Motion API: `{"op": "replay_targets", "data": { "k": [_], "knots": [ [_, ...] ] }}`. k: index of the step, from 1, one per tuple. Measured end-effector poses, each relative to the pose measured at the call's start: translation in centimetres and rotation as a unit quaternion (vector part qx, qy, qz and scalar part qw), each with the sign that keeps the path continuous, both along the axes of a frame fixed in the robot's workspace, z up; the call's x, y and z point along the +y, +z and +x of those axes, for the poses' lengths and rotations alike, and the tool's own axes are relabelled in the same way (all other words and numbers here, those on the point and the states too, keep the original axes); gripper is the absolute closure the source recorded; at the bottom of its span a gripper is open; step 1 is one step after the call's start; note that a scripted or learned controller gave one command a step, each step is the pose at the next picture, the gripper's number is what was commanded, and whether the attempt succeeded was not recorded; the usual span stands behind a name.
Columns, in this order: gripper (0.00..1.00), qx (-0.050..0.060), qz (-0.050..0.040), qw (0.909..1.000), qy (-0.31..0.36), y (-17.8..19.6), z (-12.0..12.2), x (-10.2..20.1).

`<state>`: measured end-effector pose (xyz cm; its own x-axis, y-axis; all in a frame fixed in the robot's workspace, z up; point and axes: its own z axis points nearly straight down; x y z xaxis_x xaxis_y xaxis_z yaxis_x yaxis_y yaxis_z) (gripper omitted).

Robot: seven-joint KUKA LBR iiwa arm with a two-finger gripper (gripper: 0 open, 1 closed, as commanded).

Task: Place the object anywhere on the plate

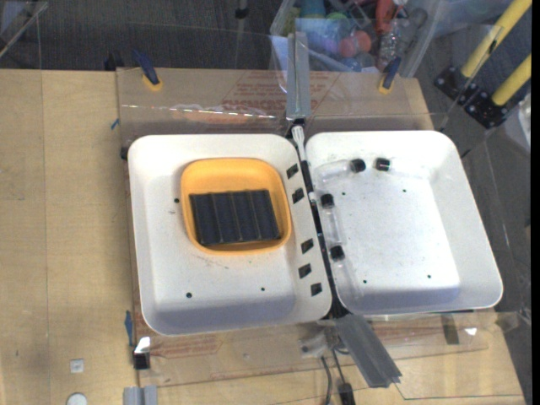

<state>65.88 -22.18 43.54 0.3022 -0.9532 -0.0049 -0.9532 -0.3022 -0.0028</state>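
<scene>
1. Where the left bin (160,302) holds an orange plate (198,180), a dark ribbed block (234,216) lies flat on it.
2. Small black bits (369,165) sit in the right bin (439,260), near its far edge.

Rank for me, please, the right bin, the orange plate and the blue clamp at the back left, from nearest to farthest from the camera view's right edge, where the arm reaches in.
1. Right bin: on the right side of the bench.
2. Orange plate: in the left bin, bearing a black ridged block.
3. Blue clamp: back left, behind the left bin.
</scene>
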Motion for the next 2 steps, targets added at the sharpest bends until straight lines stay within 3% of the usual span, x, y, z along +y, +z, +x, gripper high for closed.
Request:
{"op": "replay_targets", "data": {
  "k": [1, 2],
  "knots": [
    [1.00, -0.002, -0.0007, 0.9929, 0.119, -0.04, 0.82, 0.53],
    [1.00, -0.003, -0.0018, 0.9702, 0.242, -0.02, 0.95, 1.29]
  ]
}}
